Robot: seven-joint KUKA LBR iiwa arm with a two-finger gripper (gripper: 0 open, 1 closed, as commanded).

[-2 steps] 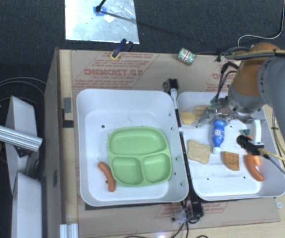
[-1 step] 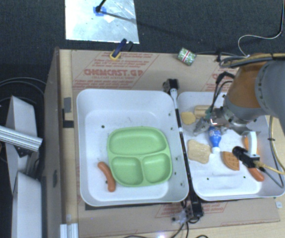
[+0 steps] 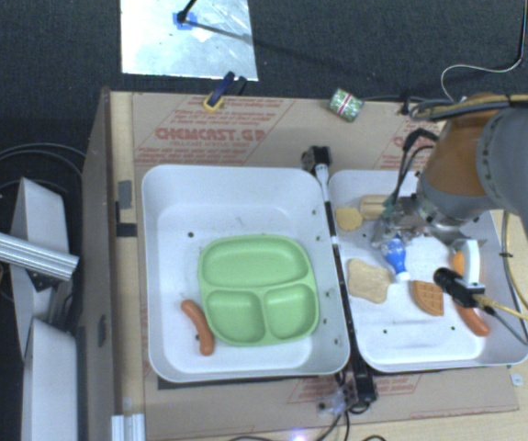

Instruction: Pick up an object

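Two white bins (image 3: 245, 184) on cardboard-topped bench; gripper (image 3: 394, 239) low in right bin (image 3: 429, 343), just over blue-and-white object (image 3: 395, 257); finger state impossible to tell.

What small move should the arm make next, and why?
Probably a short, straight descent. The gripper hovers in the right bin directly over the blue object, with the bread slice and waffle lying close by. I cannot tell how the jaws stand, so grasping comes after.
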